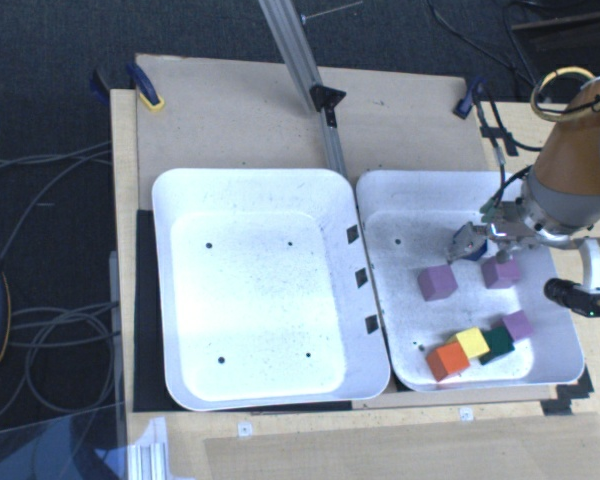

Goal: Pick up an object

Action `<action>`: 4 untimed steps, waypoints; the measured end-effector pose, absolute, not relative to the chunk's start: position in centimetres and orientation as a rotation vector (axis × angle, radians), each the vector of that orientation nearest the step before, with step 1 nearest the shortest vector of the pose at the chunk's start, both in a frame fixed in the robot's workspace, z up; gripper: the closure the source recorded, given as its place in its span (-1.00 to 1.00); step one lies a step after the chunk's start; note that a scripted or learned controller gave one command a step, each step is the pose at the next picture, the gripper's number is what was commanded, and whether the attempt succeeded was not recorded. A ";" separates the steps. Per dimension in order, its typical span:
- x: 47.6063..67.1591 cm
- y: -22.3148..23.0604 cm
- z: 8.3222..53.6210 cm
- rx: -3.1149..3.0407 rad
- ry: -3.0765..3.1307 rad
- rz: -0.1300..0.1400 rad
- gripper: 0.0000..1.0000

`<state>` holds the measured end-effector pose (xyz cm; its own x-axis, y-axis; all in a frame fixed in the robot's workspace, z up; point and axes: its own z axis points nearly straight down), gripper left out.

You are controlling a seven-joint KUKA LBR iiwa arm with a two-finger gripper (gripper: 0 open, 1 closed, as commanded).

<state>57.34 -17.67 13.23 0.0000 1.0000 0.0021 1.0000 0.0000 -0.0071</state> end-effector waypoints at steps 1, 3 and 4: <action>57.9 -17.9 11.8 -2.232 -2.234 -0.012 -1.00; 59.1 -17.9 17.8 -2.224 -2.228 -0.005 1.00; 59.9 -18.0 22.4 -2.224 -2.228 -0.006 1.00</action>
